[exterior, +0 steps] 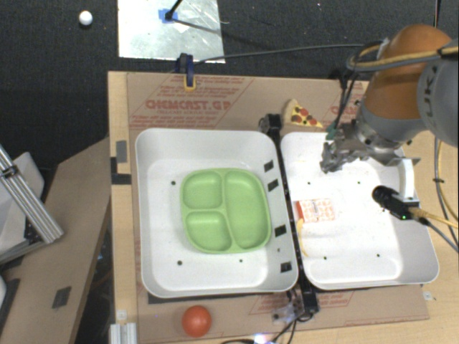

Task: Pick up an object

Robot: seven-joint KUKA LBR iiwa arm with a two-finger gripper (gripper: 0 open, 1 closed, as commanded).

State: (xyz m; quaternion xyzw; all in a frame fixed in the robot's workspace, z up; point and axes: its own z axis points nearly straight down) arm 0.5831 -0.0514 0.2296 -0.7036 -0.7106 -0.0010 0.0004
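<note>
1. Red-and-white packet lies flat in the right bin, on the left side of its floor and close to the wall it shares with the other bin. It is the one loose thing I can make out in there, so I take it as the target.
2. My pincer hangs over the far-left part of the right bin, farther back than the packet and apart from it. I cannot tell whether it is spread or pressed together, as it is too dark and small from this angle.
3. Step in hand, my guess: line up over the packet, then go down. Nothing is picked up yet.
4. To do it well, I should come toward the near side until I am centred above the packet and spread before contact. Then I drop straight.
5. The packet looks thin and flat, so I likely need to reach right down to the bin floor. The risk is skidding over it or shoving it against the left wall.
6. Left bin holds a green divided plate, roughly central. It has three compartments, and all look bare.
7. Outside the bins, a pizza-slice toy sits on the bench just past the right bin's far edge. An orange ball sits on the bench near the left bin's near edge.
</note>
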